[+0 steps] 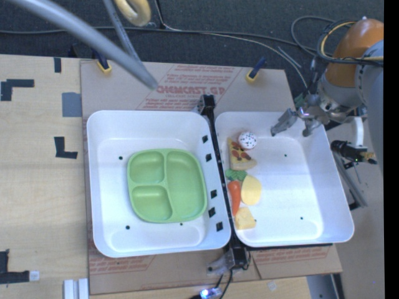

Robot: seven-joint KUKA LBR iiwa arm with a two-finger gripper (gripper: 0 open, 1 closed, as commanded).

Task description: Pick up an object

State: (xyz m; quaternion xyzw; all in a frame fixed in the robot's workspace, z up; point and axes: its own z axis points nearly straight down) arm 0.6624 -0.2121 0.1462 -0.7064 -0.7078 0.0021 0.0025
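Several toy foods lie along the left side of the right bin (312,229): a white ball with red dots (247,140), a pizza slice (240,156), an orange carrot (234,195), a yellow round fruit (251,190) and a yellow cheese wedge (245,218). My gripper (293,126) hangs over the far right part of that bin, to the right of the ball and well apart from it. Its two fingers are spread open, and nothing sits between them.
A green divided plate (167,185) lies in the left bin (100,167). A black divider (215,167) runs between the bins. Cables trail across the dark floor behind the bench. A grey pole (93,36) crosses the top left.
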